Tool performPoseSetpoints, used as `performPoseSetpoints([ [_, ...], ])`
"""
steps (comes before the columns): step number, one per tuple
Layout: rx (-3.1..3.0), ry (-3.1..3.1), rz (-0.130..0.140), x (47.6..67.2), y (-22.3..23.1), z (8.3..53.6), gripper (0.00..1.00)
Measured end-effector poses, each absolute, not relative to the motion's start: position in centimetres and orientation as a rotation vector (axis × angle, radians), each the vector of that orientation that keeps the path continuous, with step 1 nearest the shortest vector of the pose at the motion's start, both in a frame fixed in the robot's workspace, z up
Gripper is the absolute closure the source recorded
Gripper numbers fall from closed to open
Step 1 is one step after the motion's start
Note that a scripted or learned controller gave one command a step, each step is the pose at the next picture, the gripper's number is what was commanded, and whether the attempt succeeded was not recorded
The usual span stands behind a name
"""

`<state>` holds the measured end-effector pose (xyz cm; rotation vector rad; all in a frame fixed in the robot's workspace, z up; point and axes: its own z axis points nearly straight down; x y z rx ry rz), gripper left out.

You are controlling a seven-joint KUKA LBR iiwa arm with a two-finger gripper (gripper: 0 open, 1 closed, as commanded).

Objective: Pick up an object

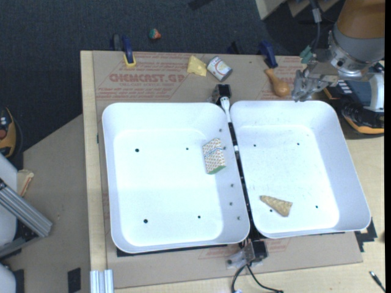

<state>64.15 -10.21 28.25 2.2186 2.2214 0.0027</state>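
Gripper: the gripper (303, 89) is hanging at the far right, just past the rear rim of the right bin; whether it is wide or narrow I cannot tell, the tip being small and blurred; nothing is showing in it.
Arm: the arm (360, 23) is reaching in from the right, orange band above the grey wrist.
Left bin: the left bin (122, 127) is holding a patterned packet (214, 156); it is lying near the bin's right wall, toward the rear.
Right bin: the right bin (342, 163) is holding a tan wedge (277, 205); it is lying near the front, left of centre.
Bins: the two are sitting side by side, inner rims touching.
Tabletop behind the bins: a yellow piece (197, 66) and a small white box (219, 68) are lying just beside each other on the tabletop (159, 78); a tan wooden-looking piece (278, 83) is lying near the gripper, to its left.
Floor: a small coloured object (155, 34) is lying on the dark floor beyond the tabletop.
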Motion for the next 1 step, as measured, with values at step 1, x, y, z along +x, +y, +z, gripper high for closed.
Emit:
performPoseSetpoints([
  [1,2.213,2.223,0.008,59.75,-5.62,35.73,1.0],
])
